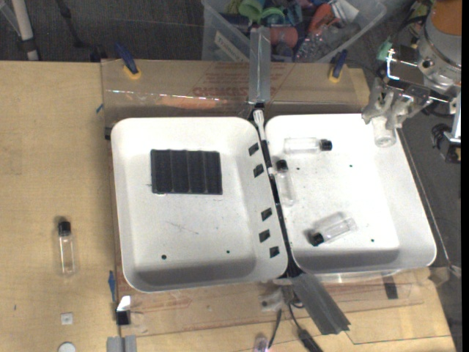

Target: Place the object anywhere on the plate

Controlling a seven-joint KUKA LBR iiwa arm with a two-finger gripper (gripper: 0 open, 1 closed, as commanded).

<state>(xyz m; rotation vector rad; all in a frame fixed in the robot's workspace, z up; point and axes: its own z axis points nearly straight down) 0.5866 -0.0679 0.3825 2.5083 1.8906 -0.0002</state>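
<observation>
Gripper (384, 117) hangs over the far right corner of the right bin (414, 222), at the end of the arm (432, 57), whose orange band shows at the frame's top right. The fingers are closed to a narrow gap on the held vial (382, 133).

Held vial: small, clear, near colourless, with a rounded lower end. It hangs roughly upright below the fingers. The upper part is hidden in the gripper, so cannot tell whether it has a cap. It looks clear of the bin floor, but that is hard to judge from this angle.

Plate (186, 171): black, rectangular, ribbed in vertical strips. It lies flat in the far half of the left bin (132, 134), well apart from the gripper.

Right bin floor, three more clear vials with black caps, all lying down:
- far vial (305, 146), cap pointing right
- mid vial (283, 183), just beside the divider between the bins, cap at the far end
- near vial (333, 227), tilted, cap at the lower left

Bench vial (67, 249) lies on the wood left of both bins, cap at the far end.

Clear tub (293, 9) of coloured items stands behind the bins.
</observation>
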